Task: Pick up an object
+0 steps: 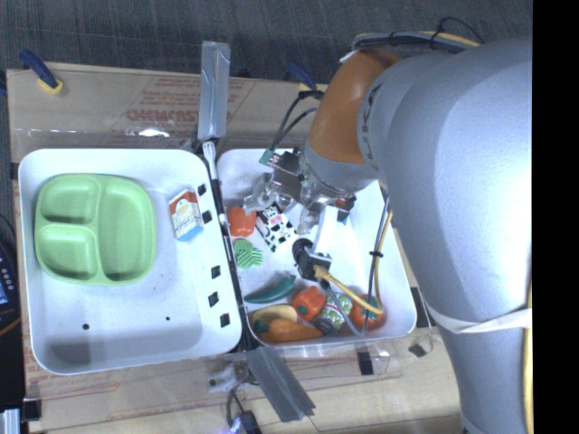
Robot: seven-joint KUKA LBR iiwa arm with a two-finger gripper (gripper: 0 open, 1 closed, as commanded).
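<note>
Bench: wood surface under two white bins, dark carpet behind, cardboard sheet (109,93) at far edge.
Right bin front (398,319): pile of toy food – carrot (288,331), banana (271,314), orange pepper (310,302), green pod (271,288), tomato (366,313).
Right bin middle: green leafy piece (249,255), orange piece (240,221), black-white checkered thing (276,224).
Left bin (136,333): green divided plate (93,229), small carton (185,215) beside it near the divider.
Gripper (285,208): low over right bin middle, just above checkered thing; fingers blurred, open or shut cannot tell, nothing seen held.
Arm: grey, orange band (348,107), fills right side.
</note>
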